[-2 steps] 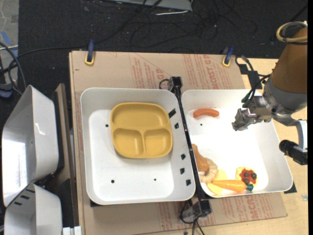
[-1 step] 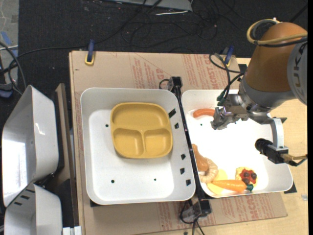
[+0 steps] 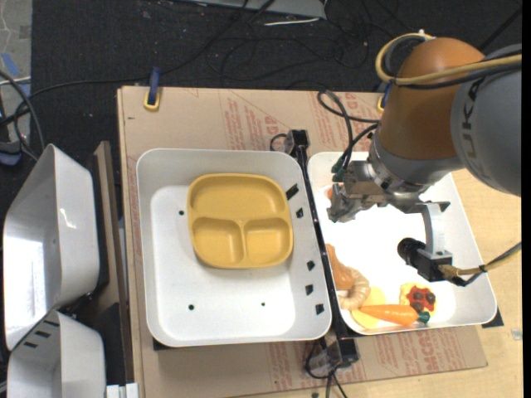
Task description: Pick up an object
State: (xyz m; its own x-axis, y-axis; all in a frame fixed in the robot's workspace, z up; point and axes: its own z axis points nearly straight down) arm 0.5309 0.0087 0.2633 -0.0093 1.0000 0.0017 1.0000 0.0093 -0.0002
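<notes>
Because the carrot (image 3: 390, 313) lies at the near edge of the right bin (image 3: 465, 222), beside other small toy food (image 3: 419, 297), it appears light, rigid and smooth, so it may slip. Grasp it across the thick middle, at right angles to its length. Hanging over the bin's far left part, well apart from the carrot, the end effector (image 3: 344, 206) holds nothing visible; whether it stands apart or together cannot be told.
</notes>
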